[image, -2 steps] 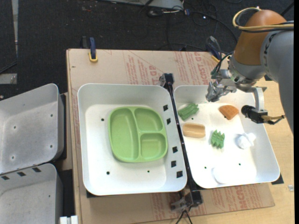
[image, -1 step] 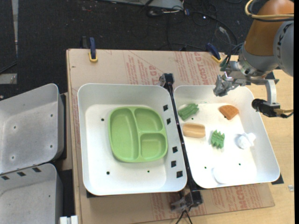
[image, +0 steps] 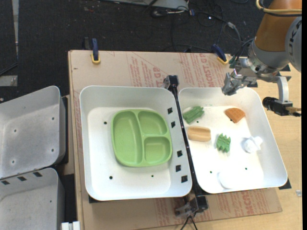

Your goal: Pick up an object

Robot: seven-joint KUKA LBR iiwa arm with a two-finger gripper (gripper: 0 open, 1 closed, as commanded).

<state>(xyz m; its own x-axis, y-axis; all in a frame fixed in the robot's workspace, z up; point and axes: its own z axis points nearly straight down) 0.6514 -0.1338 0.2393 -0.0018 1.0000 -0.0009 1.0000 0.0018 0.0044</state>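
Note:
The right bin (image: pixel 268 143) holds several small objects: a green ridged piece (image: pixel 193 114) near its far left, a tan bread-like roll (image: pixel 199 133), a small green spiky toy (image: pixel 223 143), an orange wedge (image: pixel 235 114), a white knobbed piece (image: pixel 251 144) and a white disc (image: pixel 229 179) near the front. My gripper (image: pixel 231 87) hangs over the far rim of that bin, above and just behind the orange wedge, with nothing seen in it.
The left bin (image: pixel 93 128) holds a light green divided plate (image: pixel 142 137). A black divider (image: pixel 181 133) runs between the bins. Grey trays (image: pixel 29 128) lie off the bench at left. Clamps (image: pixel 95 50) sit on the board's far edge.

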